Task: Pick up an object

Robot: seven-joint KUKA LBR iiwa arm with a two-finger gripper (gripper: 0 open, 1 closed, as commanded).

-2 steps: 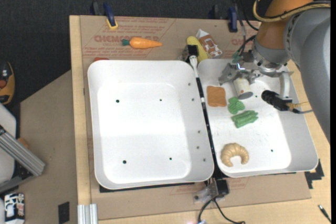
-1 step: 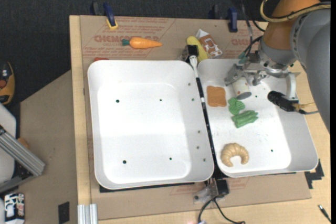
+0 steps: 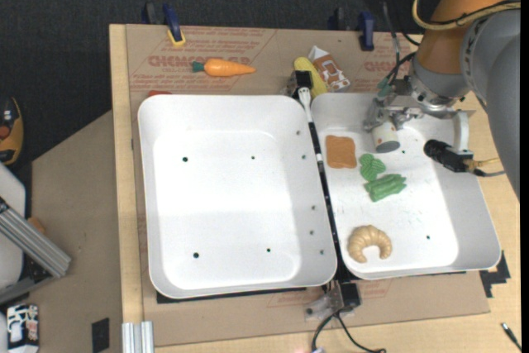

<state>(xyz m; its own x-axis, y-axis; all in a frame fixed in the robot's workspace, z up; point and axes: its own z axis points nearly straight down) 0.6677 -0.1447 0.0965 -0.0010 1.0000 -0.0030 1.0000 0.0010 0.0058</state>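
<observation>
Four things sit in the right bin (image 3: 463, 256), which I use as the landmark: a brown toast slice (image 3: 340, 151) near its left wall, a green leafy piece (image 3: 382, 178) mid-bin, a croissant (image 3: 369, 242) toward its near-left corner, and a small pale cylinder (image 3: 386, 138) by its far wall. My pincer (image 3: 388, 121) hangs over that far end, right above the cylinder. How wide it stands I cannot tell; the tips are hidden behind the wrist hardware.

Step in hand, I judge: lining up on a target. The cylinder is the nearest candidate. To do it well: center over it, drop straight, stay off the far wall, close only once the tips straddle it. It may roll, so go slow.

Arm pose: my arm (image 3: 496, 37) comes in from the bin's far-right corner, orange band (image 3: 450, 29) high, wrist pointing down into the bin. Left bin (image 3: 157, 194) holds nothing I need. A carrot (image 3: 223, 68) lies on the desk (image 3: 132, 70) beyond it.
</observation>
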